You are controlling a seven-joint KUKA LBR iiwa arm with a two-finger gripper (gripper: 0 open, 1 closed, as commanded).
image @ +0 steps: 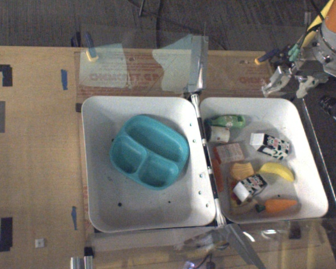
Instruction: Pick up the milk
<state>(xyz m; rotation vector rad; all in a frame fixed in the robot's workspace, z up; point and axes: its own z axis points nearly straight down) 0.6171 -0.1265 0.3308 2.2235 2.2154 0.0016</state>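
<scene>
Step in hand looked like pre-approach: nothing grasped, arm parked outside the bins. Nearest the camera, at 6 o'clock in the right bin (311, 150), lay a carrot (277, 206), with a small cow-print carton (251, 187) just above it and a banana (277, 171) at its 2 o'clock. Mid-bin sat the milk (273, 144), a cow-print carton lying flat, near the bin's 3 o'clock wall, apart from its neighbours. A green bottle (227, 120) lay at the bin's 11 o'clock. The left bin (98, 167) held a teal divided tray (150, 151). Farthest, the gripper (287, 82) hovered past the right bin's 1 o'clock corner, fingers apart and pointing toward 7 o'clock, clamped on nothing. Next move likely needed a traverse toward 6 o'clock, then descent straddling the milk's narrow sides.
</scene>
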